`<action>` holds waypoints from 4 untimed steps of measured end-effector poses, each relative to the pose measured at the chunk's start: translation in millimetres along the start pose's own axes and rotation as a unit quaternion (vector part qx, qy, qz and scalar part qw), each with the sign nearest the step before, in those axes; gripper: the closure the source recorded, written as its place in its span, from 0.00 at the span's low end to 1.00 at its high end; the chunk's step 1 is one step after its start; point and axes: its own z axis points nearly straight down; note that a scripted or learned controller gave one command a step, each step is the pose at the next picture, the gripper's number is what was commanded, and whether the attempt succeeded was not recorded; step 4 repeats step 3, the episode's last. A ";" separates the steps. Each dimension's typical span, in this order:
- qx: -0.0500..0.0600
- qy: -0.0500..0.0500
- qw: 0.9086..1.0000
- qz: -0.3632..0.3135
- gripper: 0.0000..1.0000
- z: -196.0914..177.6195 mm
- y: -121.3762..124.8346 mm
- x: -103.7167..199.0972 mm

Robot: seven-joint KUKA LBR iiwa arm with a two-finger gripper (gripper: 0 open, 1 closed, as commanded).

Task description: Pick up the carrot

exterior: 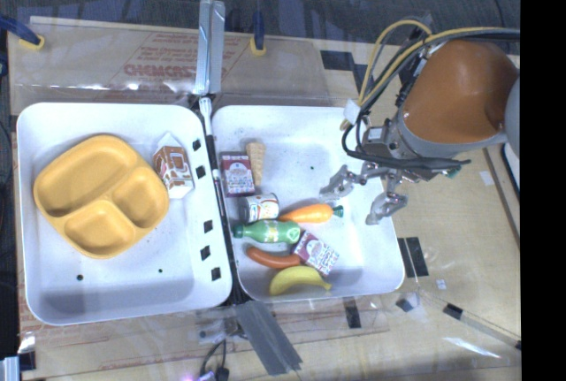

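Observation:
The orange carrot (308, 213) with a green tip lies on its side near the middle of the right bin (301, 127). It sits between a small can and the bin's right part. My gripper (363, 195) hangs over the right side of that bin, a little to the right of the carrot and apart from it. Its two fingers (337, 184) are spread open, with nothing between them.
Around the carrot lie a can (261, 208), a green bottle (267, 232), a red sausage (272, 259), a banana (298, 280), a red packet (317, 253), a red box (236, 173) and a cone (256, 160). The left bin (53, 295) holds a yellow divided plate (99, 194) and a carton (173, 165).

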 end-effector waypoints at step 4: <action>0.004 -0.001 0.994 0.109 0.00 -152.4 -27.1 -13.2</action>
